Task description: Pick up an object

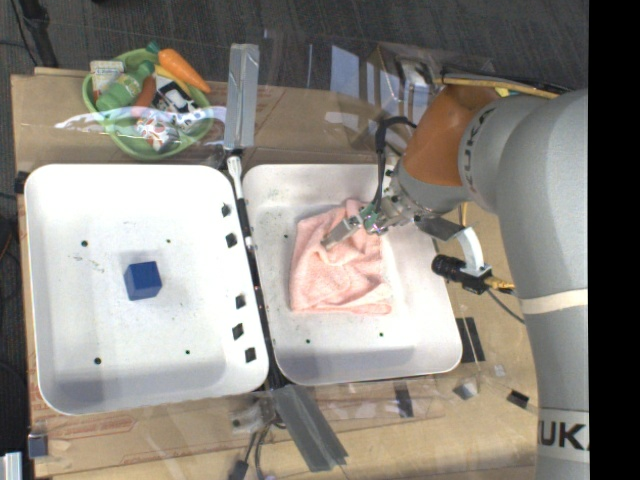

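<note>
A crumpled pink cloth [340, 268] lies in the middle of the right bin [430, 338]. A small blue cube [143, 279] sits alone in the left bin [60, 368], left of its centre. My gripper [352, 226] reaches in from the right and is down on the cloth's upper edge, where the fabric bunches up around its tip. The grey arm with its orange band [440, 148] slants over the right bin's far right corner.
A green bowl [150, 146] of toy vegetables, an orange carrot among them, stands behind the left bin on the cardboard-covered bench. A ridge with black clips [243, 268] divides the two bins.
</note>
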### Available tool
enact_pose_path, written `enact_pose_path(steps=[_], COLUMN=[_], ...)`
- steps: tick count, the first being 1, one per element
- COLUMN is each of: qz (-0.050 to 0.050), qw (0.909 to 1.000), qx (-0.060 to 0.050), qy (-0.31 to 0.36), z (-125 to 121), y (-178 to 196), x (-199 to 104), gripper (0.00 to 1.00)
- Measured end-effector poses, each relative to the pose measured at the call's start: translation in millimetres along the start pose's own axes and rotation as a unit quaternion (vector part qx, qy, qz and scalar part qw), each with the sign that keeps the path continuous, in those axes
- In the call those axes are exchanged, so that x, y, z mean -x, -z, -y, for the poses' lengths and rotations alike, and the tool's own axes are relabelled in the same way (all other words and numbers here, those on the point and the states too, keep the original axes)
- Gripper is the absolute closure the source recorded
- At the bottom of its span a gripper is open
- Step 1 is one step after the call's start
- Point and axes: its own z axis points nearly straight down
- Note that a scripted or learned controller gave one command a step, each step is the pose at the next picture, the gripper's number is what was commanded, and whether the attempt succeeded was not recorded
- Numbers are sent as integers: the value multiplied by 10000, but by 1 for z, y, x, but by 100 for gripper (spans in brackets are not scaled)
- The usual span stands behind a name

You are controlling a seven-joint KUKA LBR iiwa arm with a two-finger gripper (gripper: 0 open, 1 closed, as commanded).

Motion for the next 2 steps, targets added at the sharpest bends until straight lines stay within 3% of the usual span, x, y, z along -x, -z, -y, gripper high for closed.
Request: enact_pose_path(steps=[1, 2], qz=[-18, -5], qw=[9994, 9953], qx=[-13, -12], qy=[355, -965], z=[38, 14], y=[0, 0], x=[-24, 7], gripper=[0, 0])
